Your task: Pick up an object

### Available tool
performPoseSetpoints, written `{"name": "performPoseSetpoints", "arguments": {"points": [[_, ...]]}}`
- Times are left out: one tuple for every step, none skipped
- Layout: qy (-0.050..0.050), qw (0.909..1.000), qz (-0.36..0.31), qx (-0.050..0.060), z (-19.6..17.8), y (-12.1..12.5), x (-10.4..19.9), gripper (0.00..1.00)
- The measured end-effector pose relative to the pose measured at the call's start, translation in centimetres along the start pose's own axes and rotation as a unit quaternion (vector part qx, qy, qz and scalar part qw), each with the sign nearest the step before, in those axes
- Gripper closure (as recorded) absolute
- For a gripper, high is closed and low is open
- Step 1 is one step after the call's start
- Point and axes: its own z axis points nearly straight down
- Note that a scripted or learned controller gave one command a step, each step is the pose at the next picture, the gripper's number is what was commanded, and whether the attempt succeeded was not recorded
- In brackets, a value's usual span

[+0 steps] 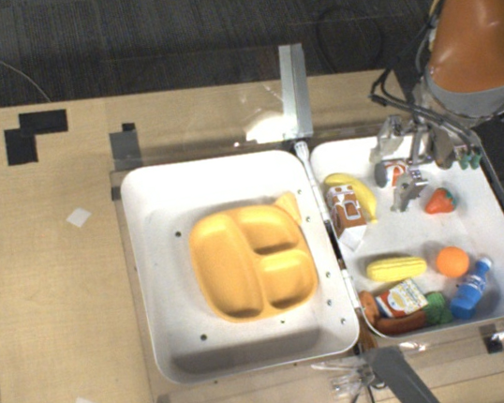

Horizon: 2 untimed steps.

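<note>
My jaws (407, 182) hang over the right bin (503, 232), toward its 12 o'clock end. Two fingers point down with a gap between them, nothing in that gap: open. My wrist, grey under the orange band, enters from 2 o'clock.

Right bin contents, read from the bin's centre:
- Strawberry toy (439, 202), red with a green cap, at about 1 o'clock, just beside my fingertips on their 4 o'clock side, apart from them.
- Banana (348, 182), yellow, at 10 o'clock near the wall shared with the other bin.
- Brown-and-white packet (347, 208) touching the banana's underside; printing too small to read.
- Yellow corn-like piece (396, 268) lying flat at about 7 o'clock.
- Orange ball (451, 262) at 5 o'clock, just beside the corn piece's right end.
- Blue bottle (470, 290) tilted, at 5 o'clock near the rim, just below the orange ball.
- Cluster along the 6 o'clock wall: small white-labelled carton (406, 298), a red sausage shape (390, 312) under it, a green item (437, 310) beside it. They touch or overlap; exact order unclear.

Left bin (157, 258): a yellow divided tray (247, 261) sits near its middle, three compartments showing, one corner lifted toward 1 o'clock.

Both bins rest side by side on the tan table (49, 294). Black squares (33, 134) are marked on the table at 10 o'clock.
</note>
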Motion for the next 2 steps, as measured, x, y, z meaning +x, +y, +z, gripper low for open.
{"name": "performPoseSetpoints", "arguments": {"points": [[0.004,0.9941,0.108,0.000,12.8,-1.6,-3.9,0.00],[-0.002,0.9932,0.116,0.000,14.1,-3.1,-4.5,0.00]]}}
